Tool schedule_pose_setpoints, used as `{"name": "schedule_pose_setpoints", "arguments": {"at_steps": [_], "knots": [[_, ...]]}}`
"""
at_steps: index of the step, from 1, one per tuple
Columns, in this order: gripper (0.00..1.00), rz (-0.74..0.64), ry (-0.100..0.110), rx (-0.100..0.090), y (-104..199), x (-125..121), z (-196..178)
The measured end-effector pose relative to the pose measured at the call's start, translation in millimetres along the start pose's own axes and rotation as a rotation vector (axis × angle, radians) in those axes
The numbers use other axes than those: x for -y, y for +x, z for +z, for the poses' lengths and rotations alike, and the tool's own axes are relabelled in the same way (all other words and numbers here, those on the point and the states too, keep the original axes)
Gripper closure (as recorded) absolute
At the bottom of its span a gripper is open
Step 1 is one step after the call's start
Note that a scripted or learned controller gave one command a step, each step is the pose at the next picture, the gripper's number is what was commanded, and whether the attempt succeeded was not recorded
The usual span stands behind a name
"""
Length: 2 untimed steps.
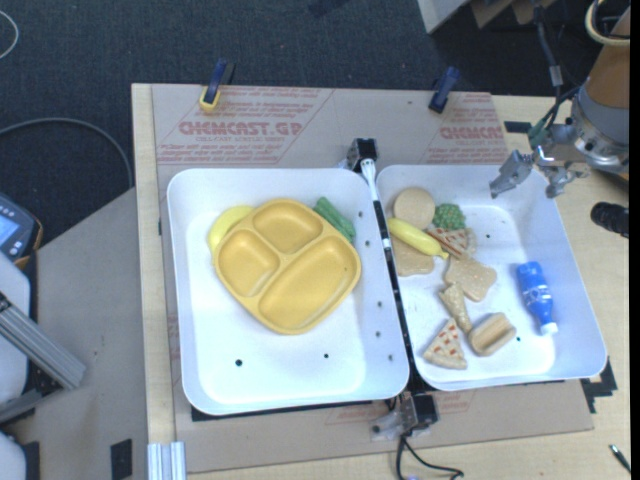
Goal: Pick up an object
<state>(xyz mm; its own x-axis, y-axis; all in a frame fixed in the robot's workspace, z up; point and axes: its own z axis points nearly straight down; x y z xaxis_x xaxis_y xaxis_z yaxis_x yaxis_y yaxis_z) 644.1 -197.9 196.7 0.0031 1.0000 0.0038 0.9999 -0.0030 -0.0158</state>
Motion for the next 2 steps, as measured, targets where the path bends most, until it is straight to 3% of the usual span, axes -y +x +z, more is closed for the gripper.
{"name": "schedule_pose_setpoints", "arguments": {"at_steps": [1, 2], "knots": [[0.0, -0.003, -0.015, 0.004, 0.5, -3.2, -9.7], [0.0, -0.003, -0.01, 0.003, -6.5, -2.0, 36.0]]}}
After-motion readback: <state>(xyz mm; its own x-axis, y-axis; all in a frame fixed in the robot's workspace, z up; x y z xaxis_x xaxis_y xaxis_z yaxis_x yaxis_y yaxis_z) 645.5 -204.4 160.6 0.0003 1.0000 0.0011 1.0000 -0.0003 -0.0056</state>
